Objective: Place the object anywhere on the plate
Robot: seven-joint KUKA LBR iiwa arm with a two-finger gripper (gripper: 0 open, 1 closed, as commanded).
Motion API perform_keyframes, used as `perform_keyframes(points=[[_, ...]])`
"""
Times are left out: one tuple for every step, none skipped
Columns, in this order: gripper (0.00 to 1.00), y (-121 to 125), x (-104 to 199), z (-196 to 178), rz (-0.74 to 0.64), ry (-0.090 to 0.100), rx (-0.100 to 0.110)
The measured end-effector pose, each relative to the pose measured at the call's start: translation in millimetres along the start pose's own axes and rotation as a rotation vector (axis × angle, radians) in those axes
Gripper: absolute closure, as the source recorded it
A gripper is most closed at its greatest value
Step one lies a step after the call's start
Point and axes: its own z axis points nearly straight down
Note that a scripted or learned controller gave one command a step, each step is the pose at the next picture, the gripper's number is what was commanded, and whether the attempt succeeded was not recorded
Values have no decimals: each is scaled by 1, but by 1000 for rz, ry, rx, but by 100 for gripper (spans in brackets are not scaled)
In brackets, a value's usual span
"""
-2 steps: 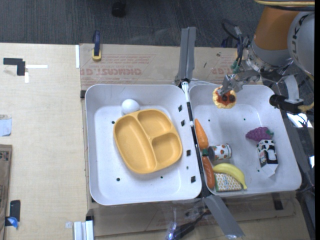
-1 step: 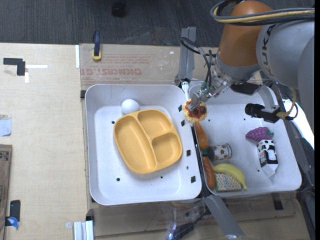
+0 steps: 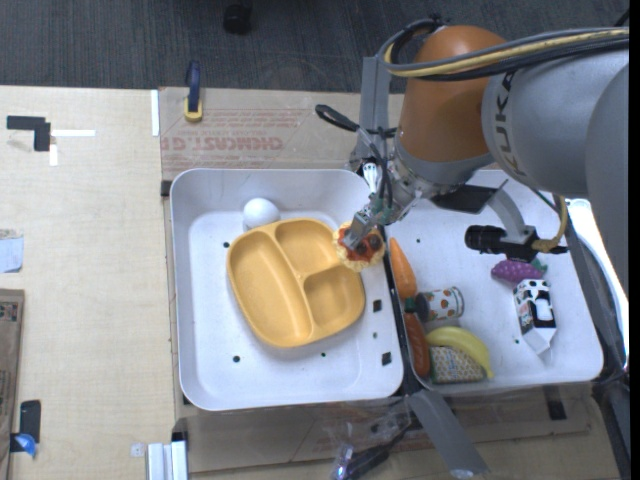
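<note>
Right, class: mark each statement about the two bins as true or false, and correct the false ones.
1. The yellow divided plate lies in the left bin. True.
2. A white ball sits inside one of the plate's compartments. False: it rests on the bin floor beyond the plate's far rim.
3. The gripper is over the plate's right rim, with a small red-and-orange object at its tip. True.
4. The banana lies in the left bin. False: it lies in the right bin.
5. A purple bunch of grapes lies in the right bin. True.
</note>
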Motion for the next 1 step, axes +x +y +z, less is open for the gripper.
perform_keyframes(points=[[100, -4, -21, 0, -179, -2, -2]])
